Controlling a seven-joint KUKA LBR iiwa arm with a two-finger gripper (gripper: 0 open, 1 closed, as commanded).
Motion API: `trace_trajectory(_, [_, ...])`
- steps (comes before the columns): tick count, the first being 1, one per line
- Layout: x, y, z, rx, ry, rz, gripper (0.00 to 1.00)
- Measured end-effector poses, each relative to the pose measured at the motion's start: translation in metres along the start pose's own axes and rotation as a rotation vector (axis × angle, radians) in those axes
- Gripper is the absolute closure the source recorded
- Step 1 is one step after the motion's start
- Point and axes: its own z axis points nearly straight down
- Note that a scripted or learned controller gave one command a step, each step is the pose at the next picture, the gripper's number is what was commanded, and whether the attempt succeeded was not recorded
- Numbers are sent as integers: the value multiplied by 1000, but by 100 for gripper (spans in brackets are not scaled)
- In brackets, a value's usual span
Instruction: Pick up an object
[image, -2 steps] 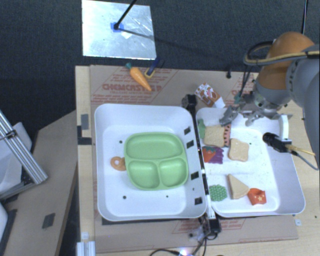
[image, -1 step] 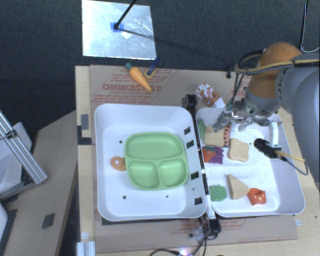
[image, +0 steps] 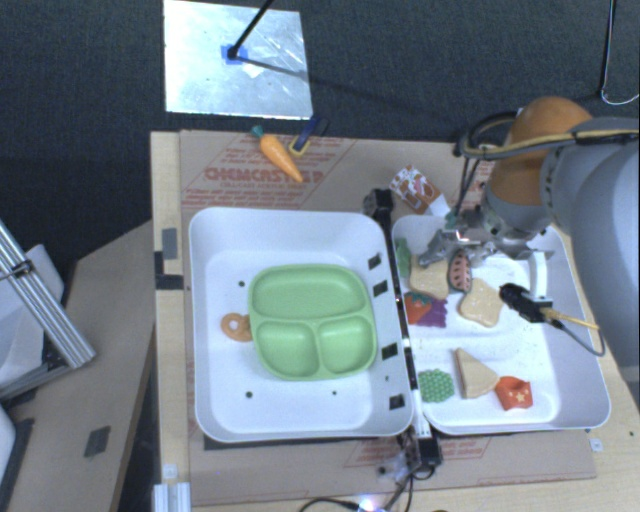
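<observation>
The arm reaches in over the right bin (image: 585, 400), and its hand (image: 452, 250) sits low at the bin's upper left part, among the toy foods. Just beside the metal fingertips lies a small reddish oval piece with dark markings (image: 460, 271); whether it is between the fingers or merely next to them cannot be told, and neither can the fingers' spread.

Nothing looks lifted yet. The pale bread-shaped slice (image: 481, 303), the purple-and-orange piece (image: 425, 311), the green round piece (image: 435, 384), the tan wedge (image: 474, 373) and the red piece (image: 515, 393) all rest on the bin floor. The left bin (image: 215, 250) carries a green divided tray (image: 310, 320) and a small orange ring (image: 237, 327). A toy carrot (image: 279, 156) lies on the desk beyond the bins.

By my judgement the approach is made; a sure grip and the lift are left.
</observation>
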Motion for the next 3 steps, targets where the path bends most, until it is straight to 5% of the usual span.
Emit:
trace_trajectory(1, [-1,3,-14,-11,-2,-2,100])
trace_trajectory(3, [-9,3,-134,-5,-1,3,100])
